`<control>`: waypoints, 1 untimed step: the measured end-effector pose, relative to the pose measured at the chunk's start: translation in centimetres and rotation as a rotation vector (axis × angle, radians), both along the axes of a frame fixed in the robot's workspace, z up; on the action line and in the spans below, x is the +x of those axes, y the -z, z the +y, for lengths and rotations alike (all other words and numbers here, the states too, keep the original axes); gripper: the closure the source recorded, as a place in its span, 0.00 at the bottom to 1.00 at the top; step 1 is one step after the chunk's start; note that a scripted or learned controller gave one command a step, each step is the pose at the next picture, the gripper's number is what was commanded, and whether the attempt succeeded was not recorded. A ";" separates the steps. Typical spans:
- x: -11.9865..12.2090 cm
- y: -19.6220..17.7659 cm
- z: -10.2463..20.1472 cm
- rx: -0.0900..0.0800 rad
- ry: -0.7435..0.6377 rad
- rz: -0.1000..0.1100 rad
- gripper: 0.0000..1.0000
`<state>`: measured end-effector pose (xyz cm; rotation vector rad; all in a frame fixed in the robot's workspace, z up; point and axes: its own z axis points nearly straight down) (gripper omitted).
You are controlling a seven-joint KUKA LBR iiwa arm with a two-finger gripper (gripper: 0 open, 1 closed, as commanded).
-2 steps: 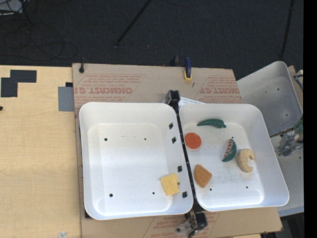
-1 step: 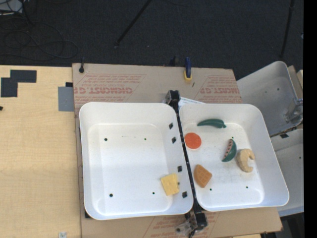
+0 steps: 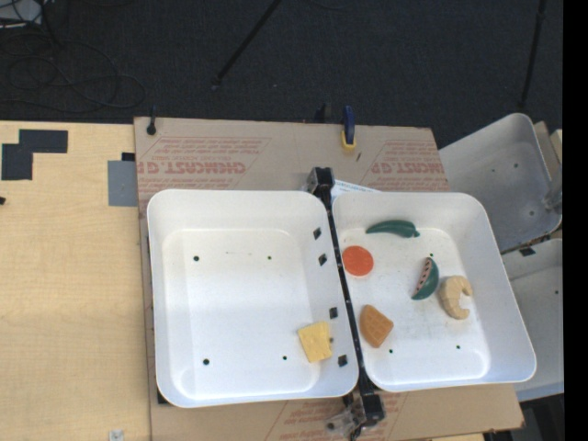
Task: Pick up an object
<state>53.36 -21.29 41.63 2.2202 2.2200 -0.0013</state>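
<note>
Nearest, yellow block [image 3: 315, 343] low in left bin [image 3: 165, 246], close by its right wall. Across in right bin [image 3: 501, 274]: tan wedge [image 3: 375, 325], orange disc [image 3: 357, 262], green pod [image 3: 393, 229], melon slice [image 3: 424, 277], beige croissant [image 3: 455, 297]. Hand's state: cannot tell.

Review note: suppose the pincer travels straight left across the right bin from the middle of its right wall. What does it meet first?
Probably the tan curved toy piece, the object closest to the right white bin's wall. The green-and-red wedge-shaped slice comes next. Travel height is unknown, so it could pass over both.
</note>
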 end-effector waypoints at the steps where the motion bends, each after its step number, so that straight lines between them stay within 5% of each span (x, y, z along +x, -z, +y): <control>1: 2.3 -12.9 -0.1 -0.004 -0.002 -0.011 1.00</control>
